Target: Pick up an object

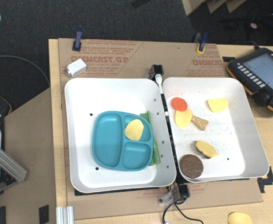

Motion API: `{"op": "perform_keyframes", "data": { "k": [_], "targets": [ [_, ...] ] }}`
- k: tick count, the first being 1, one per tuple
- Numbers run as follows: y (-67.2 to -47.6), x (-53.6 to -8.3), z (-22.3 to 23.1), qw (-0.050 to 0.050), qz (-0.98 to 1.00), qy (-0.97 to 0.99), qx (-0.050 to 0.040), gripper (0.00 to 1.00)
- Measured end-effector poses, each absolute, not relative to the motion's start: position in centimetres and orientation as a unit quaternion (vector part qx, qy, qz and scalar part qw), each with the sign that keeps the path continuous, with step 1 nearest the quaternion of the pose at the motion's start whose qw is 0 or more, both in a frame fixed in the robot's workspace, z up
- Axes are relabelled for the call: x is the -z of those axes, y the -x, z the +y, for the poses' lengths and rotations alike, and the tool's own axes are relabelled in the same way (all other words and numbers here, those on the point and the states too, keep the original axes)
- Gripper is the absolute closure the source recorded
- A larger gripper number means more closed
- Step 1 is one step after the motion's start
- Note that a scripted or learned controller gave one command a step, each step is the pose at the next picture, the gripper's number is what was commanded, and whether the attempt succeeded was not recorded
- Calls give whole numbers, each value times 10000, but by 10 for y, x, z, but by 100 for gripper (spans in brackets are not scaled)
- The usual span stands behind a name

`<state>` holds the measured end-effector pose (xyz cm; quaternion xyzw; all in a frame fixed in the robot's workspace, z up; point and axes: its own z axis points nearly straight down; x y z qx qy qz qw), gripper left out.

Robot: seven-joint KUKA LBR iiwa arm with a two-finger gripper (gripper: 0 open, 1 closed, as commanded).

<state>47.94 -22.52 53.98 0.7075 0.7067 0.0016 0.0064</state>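
Observation:
The right bin [248, 125] holds several small food-like pieces: an orange-red disc [179, 103], a yellow oval [183, 119], a yellow wedge [217, 105], a tan triangular piece [200, 122], a yellow-brown piece [206, 149] and a dark brown round cookie [191, 166] near the front rim. In the left bin [78, 125] lies a blue divided plate [111, 141] with a yellow piece [134, 130] in its upper right compartment. A green flat item [154, 143] sticks out from under the plate's right side.
A black clip and divider [158, 78] run between the two bins. A white block [76, 67] lies on the cardboard at the back left. A black handheld pendant [260, 73] rests at the right. Blue clamps [77, 38] hold the board.

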Motion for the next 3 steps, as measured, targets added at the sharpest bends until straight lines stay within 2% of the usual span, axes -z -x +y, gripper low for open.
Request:
{"op": "perform_keyframes", "data": {
  "k": [1, 2, 3],
  "targets": [
    [-480, -547, -224, 55, 7073, -7069, -8, 100],
    [-479, -415, -202, -63, 7073, -7069, 27, 100],
    [-480, -434, -204, 41, 7074, -7068, -10, 100]
  ]
}}
